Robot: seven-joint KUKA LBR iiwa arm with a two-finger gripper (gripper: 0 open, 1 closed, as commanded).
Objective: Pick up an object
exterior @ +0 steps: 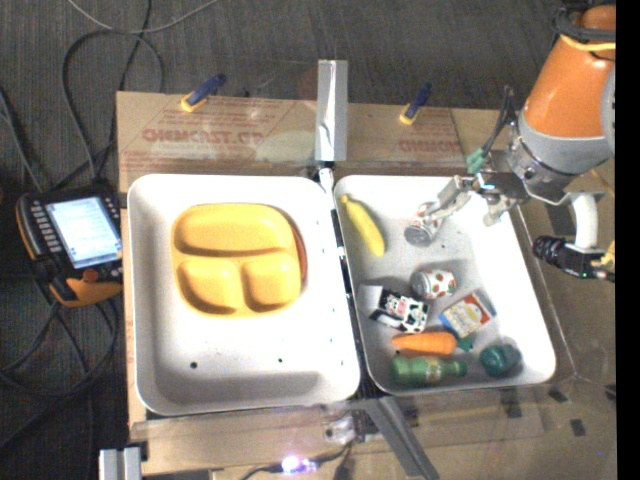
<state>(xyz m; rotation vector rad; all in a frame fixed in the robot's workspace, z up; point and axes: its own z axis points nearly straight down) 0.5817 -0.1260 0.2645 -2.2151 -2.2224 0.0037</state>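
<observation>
Far left, a handheld control pendant (72, 230) sits off the surface (230, 133), its screen lit. Moving in, the left bin (150, 368) carries a yellow divided tray (238, 258), lying flat near the bin's middle. Two blue-and-yellow clamps (203, 91) grip the back edge of the surface, one behind each bin.

Across the divider now, into the right bin (530, 268). A banana (364, 226) lies along its left wall. Near the bin's middle a small black-and-white carton (403, 311) lies just beside a red-and-white can (435, 283), with a little red-and-white snack box (466, 315) just to their right. Along the front edge: an orange carrot (425, 344), a green bottle (428, 370) on its side touching it, and a teal round object (500, 357) at the corner.

And there's the arm (570, 98), grey with its orange band, reaching in from the right. The end effector (430, 218) hangs over the upper part of the right bin, well apart from the cluster. How wide it's set, I cannot tell.
</observation>
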